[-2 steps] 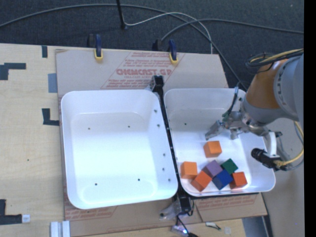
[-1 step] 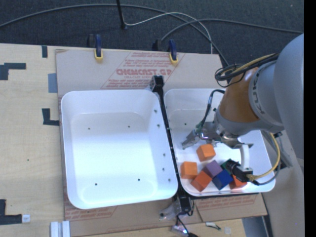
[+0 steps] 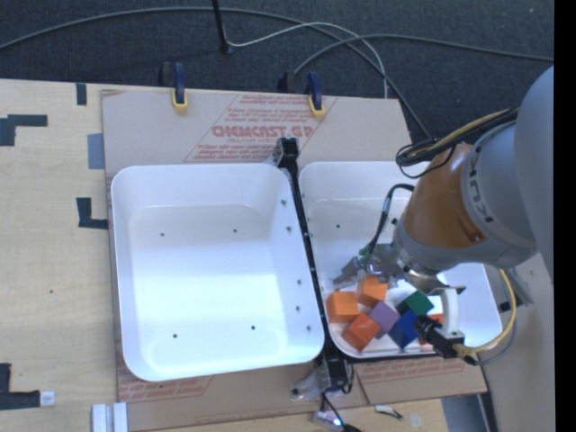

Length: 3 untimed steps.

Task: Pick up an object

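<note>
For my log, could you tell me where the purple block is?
The small purple block lies in the right white bin's near corner, between orange blocks and a blue block.

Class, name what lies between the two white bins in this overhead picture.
In the camera view, a black divider strip runs between the left bin and the right bin, from the black clamp piece at the far end toward the near edge.

Even bright overhead light, soft shadows, slight blur; white bins (image 3: 207,183) glare mildly.
</note>
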Each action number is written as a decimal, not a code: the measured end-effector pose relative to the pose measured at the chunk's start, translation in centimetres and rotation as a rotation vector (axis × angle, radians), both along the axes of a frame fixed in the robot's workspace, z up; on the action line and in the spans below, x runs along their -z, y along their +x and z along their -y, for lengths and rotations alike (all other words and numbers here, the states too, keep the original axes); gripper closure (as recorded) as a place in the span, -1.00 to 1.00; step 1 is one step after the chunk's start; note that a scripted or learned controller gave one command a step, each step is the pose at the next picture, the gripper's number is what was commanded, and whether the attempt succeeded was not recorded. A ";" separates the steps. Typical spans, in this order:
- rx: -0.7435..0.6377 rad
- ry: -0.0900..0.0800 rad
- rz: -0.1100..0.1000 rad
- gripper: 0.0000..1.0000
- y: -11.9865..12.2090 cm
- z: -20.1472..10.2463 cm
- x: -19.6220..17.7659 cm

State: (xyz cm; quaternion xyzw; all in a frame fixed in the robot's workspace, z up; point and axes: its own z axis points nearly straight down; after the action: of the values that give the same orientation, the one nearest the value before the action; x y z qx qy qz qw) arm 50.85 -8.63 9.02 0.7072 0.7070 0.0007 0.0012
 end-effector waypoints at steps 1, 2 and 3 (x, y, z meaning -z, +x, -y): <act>0.001 0.001 -0.002 -1.00 -1.9 1.7 -0.9; -0.001 0.001 -0.002 -1.00 -1.9 1.6 -0.9; -0.001 0.001 -0.002 -1.00 -1.9 1.7 -0.9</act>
State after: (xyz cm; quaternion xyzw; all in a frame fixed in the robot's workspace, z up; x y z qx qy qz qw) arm 48.94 -10.28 9.88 0.7069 0.7073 0.0001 0.0000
